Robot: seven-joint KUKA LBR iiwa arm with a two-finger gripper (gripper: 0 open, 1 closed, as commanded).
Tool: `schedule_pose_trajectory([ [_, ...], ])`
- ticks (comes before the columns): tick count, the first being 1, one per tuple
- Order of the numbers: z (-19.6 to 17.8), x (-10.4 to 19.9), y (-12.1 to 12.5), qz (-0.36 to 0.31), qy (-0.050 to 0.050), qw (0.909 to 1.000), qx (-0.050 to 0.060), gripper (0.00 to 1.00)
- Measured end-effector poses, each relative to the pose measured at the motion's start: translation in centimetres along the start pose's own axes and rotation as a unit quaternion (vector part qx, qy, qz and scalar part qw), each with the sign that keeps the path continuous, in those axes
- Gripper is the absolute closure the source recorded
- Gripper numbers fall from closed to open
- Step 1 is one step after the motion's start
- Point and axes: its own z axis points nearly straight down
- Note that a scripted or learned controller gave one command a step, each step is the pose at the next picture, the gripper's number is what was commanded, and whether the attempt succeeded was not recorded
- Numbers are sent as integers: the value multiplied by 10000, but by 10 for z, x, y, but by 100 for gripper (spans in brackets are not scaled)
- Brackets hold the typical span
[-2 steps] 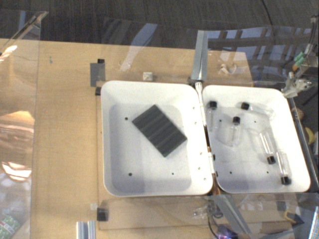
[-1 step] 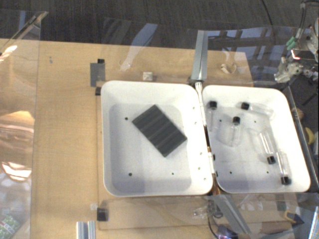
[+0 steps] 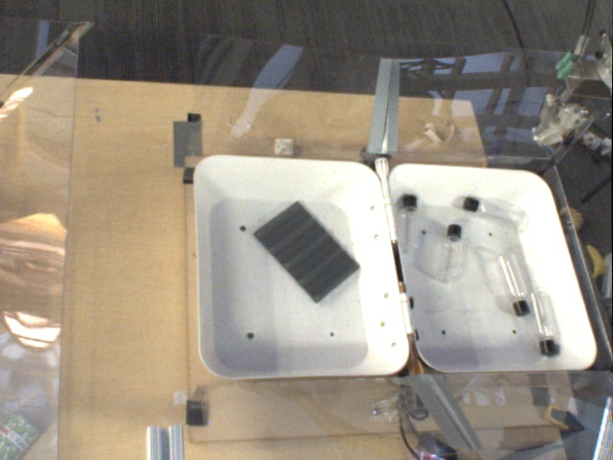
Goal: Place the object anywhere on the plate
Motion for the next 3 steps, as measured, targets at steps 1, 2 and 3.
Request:
schedule_pose_trajectory([
  [1,0,0,0,1,-1,10000,1,0],
  [2,-11,2,0,-258,-4,9997,7,0],
  [3,-23,4,1,-289,-16,9996,-13,100],
])
